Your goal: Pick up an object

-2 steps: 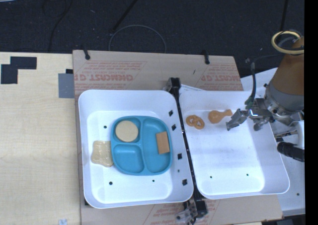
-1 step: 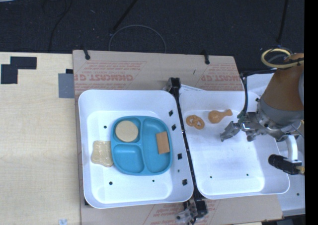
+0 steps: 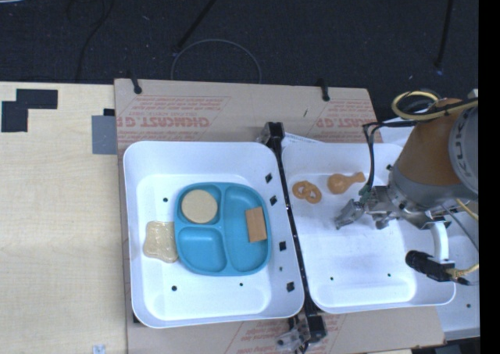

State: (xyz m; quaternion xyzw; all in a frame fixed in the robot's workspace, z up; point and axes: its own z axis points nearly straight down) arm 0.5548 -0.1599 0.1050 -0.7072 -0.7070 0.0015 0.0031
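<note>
Gripper: we cannot tell its state, nor anything held. Our nearest targets, the pretzel and tan piece, lie just beside it in the right bin; we should centre over one before descending.

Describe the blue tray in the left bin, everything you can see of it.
The blue tray looks like smooth plastic with rounded corners and three compartments. It lies flat on the floor of the left bin. A round tan disc sits in its upper-left compartment and a small tan rectangular piece in its right one; the lower-left compartment holds nothing visible. A pale yellowish piece lies against its left edge.
</note>
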